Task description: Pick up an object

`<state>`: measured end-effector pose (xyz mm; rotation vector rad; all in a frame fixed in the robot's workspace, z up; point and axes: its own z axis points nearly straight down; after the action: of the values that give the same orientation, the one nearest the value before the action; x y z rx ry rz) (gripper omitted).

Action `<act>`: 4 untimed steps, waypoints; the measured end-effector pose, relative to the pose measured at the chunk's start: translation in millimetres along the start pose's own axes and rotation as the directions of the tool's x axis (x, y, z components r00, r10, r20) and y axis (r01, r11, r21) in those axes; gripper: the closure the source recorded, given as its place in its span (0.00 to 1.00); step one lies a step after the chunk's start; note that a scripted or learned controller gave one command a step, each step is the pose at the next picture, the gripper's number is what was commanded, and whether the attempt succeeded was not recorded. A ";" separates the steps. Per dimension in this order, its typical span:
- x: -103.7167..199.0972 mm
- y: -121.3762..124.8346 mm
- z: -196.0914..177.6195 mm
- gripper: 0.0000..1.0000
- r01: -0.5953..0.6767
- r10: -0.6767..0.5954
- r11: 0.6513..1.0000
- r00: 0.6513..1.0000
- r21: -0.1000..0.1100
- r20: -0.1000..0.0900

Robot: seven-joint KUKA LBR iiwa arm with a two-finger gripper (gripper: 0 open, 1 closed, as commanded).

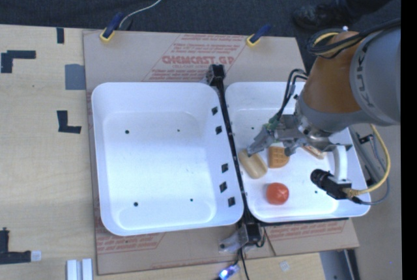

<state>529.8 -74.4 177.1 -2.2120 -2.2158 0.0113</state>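
Cardboard-topped bench (195, 60), dark carpet behind — two white bins; in the right bin (257, 106), three items: red ball (277, 193), tan roll (253, 165), orange block (278, 156). Gripper (281, 139) above them — grip indiscernible.

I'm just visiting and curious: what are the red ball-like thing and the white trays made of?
The red tomato-like object looks like smooth moulded plastic, judging by its even colour and soft sheen, though rubber is possible. The left bin and right bin look like thin glossy white plastic, with rounded formed corners and light glare.
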 end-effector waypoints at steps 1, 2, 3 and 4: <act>-20.4 53.7 77.9 0.00 -0.001 0.001 1.000 1.000 -0.009 0.004; -5.1 36.8 -107.9 0.00 0.002 -0.002 1.000 1.000 -0.027 0.004; -50.8 -43.1 -158.1 0.00 -0.007 0.007 1.000 1.000 -0.016 0.005; -55.0 -49.7 -18.3 0.00 -0.003 0.003 1.000 1.000 0.003 0.000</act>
<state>480.3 -129.5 196.0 -2.2132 -2.2107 0.0145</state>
